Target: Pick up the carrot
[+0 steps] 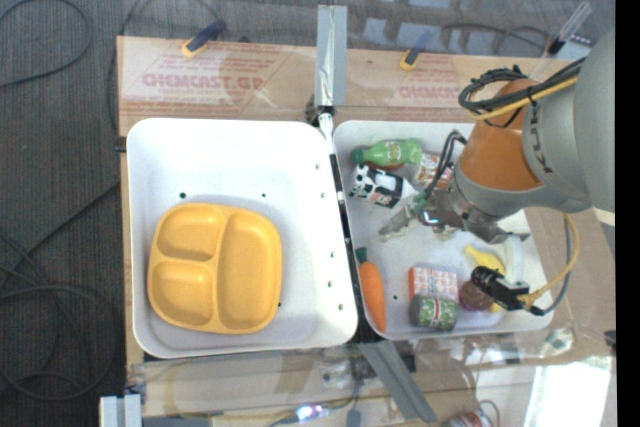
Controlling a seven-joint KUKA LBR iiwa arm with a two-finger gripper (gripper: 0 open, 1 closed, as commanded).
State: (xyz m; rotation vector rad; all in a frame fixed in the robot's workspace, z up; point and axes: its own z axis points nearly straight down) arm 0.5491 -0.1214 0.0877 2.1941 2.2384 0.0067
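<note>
A yellow divided plate point(215, 267) is seen in the left bin point(160, 140). The carrot point(372, 293) is laid by the right bin's point(545, 320) left wall, untouched. The gripper point(412, 213) is hung above mid-bin, fingers spread, nothing held.

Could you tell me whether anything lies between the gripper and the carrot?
Nothing visible does. The gripper hangs over the right white bin, and bare bin floor separates it from the orange carrot at the bin's left wall. The red-and-green can lies right of the carrot.
</note>
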